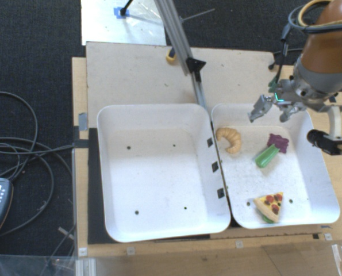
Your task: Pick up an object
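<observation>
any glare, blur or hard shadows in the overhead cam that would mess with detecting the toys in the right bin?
Camera view: lighting is even and soft, with faint shadows under the croissant, eggplant and pizza slice; the right bin reads bright but not blown out; the end effector looks slightly soft, while the toys are sharp enough to separate; a shiny patch shows on the floor sheet at the top.

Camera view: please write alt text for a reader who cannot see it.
The arm's open tool hovers above the right bin, which holds a croissant, an eggplant and a pizza slice.
</observation>
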{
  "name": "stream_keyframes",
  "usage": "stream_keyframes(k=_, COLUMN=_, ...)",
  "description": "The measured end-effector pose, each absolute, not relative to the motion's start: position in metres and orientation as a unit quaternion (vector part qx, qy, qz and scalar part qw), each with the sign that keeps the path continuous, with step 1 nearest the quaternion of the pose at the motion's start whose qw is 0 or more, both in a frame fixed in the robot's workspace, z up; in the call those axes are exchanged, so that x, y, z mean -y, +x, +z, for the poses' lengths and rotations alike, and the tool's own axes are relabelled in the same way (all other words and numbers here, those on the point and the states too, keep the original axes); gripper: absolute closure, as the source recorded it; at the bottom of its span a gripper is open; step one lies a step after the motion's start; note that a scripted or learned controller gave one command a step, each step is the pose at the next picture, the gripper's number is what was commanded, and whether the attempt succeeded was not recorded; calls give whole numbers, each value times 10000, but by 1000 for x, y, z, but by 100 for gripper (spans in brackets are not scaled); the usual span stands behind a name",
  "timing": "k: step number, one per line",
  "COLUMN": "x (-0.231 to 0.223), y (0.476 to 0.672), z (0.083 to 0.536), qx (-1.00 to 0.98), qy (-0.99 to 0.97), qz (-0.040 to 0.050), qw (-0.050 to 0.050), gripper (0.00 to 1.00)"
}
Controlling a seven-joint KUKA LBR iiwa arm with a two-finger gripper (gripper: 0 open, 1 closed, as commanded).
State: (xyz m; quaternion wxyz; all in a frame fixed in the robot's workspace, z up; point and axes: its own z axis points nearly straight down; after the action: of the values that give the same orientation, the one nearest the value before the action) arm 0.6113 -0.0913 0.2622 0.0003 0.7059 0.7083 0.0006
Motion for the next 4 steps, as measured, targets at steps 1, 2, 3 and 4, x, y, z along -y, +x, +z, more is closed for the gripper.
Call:
stream_keyframes(k=1, x=98, y=609, z=202, qx=-7069, qy=7073, qz=-15, qw=-19, gripper=0)
stream_keyframes(k=2, x=91, y=615, z=154, qx=-7081, qy=7061, qz=-9, qw=-13, gripper=0)
stream_keyframes(k=3, x=90, y=622, z=110, qx=-7077, qy=7065, qz=-9, qw=-10, gripper=0)
stream_keyframes(k=4, x=91, y=624, z=123, qx=-7072, qy=7070, qz=13, qw=12, gripper=100)
